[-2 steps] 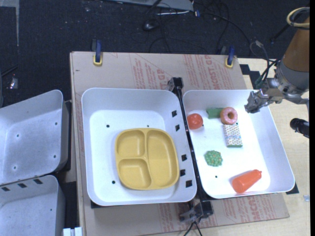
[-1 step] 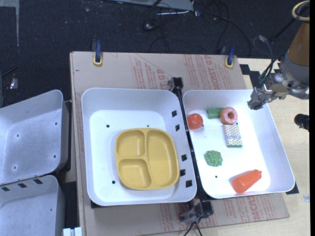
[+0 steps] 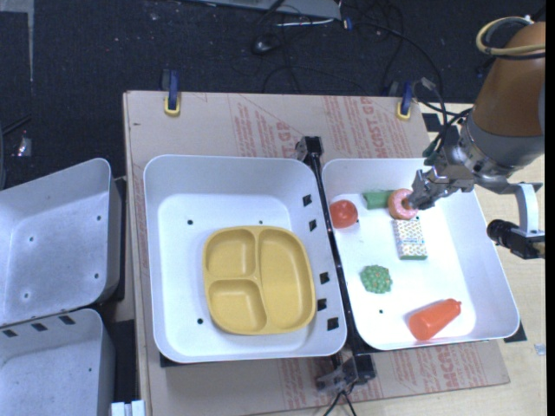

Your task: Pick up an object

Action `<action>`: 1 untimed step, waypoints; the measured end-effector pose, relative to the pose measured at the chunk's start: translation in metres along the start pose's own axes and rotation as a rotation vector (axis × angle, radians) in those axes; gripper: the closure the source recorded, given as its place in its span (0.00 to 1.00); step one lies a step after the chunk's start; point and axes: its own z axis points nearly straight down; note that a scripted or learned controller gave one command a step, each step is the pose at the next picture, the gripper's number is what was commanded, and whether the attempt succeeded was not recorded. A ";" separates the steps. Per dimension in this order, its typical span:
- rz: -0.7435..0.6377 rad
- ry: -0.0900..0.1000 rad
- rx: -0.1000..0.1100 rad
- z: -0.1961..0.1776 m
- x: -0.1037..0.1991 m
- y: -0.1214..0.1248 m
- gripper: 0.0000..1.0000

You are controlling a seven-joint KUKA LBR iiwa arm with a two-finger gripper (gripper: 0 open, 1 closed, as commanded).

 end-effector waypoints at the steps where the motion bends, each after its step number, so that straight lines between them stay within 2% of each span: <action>1: 0.000 0.000 -0.001 -0.006 0.047 -0.018 1.00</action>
